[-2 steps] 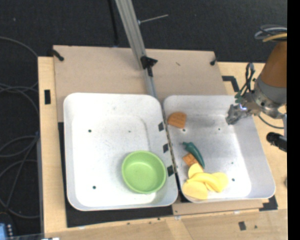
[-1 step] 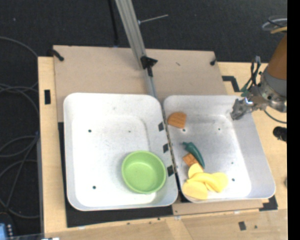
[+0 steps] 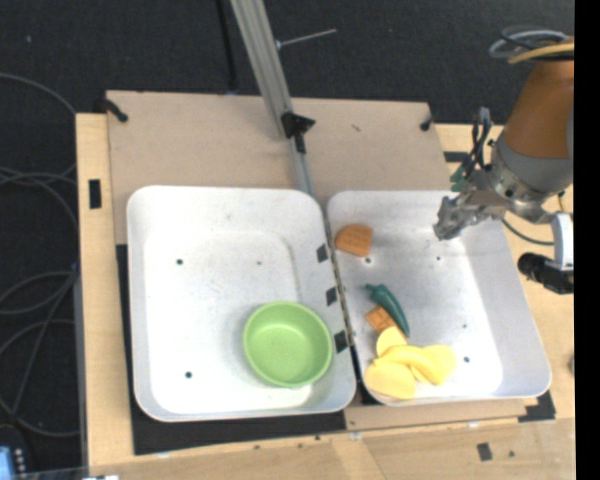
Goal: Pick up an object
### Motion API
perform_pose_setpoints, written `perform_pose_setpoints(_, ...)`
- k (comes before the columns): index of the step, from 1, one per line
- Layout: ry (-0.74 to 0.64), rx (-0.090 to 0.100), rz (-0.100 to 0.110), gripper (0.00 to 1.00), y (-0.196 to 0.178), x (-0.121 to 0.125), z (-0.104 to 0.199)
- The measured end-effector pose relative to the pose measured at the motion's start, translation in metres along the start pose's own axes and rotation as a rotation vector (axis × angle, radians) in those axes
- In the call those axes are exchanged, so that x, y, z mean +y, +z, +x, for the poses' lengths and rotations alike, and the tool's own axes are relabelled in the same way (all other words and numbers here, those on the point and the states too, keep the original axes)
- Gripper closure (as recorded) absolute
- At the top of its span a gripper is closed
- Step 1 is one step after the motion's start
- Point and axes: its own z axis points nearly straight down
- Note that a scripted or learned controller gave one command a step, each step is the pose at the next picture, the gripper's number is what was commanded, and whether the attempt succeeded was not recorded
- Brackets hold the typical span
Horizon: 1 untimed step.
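Just now the pincer [image 3: 450,220] hangs over the right bin's [image 3: 480,268] upper part; whether it is parted or closed I cannot tell, and nothing shows in its grip. Nearest lies a small orange-brown piece [image 3: 354,239] by the divider, probably light and firm; take it across its short width. Farther down, the green piece [image 3: 388,305] and banana-like yellow pieces [image 3: 410,365] crowd together, likely slippery.
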Motion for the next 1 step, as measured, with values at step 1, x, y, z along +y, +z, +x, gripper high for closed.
perform_pose_setpoints(1,0.001,0.0,0.002,1.0,-0.0014,-0.0168,0.0472)
